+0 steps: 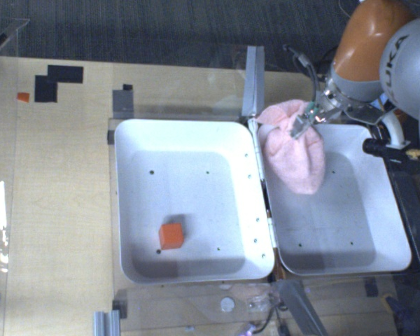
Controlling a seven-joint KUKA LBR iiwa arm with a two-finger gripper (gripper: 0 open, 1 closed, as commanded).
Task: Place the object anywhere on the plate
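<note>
A soft pink cloth (pixel 296 158) hangs over the far left corner of the right bin (pixel 357 222), its upper edge reaching the rim between the two bins. My gripper (pixel 302 123) comes in from the right and is shut on the cloth's top, with the fabric bunched between the fingers and the rest drooping below. A small orange cube (pixel 171 236) lies on the floor of the left bin (pixel 196 152), toward its near left part.
A grey upright bracket (pixel 252 82) stands at the back between the bins. The arm's orange band (pixel 364 37) and grey wrist fill the upper right. Black markers (pixel 54 81) lie on the wooden bench at far left.
</note>
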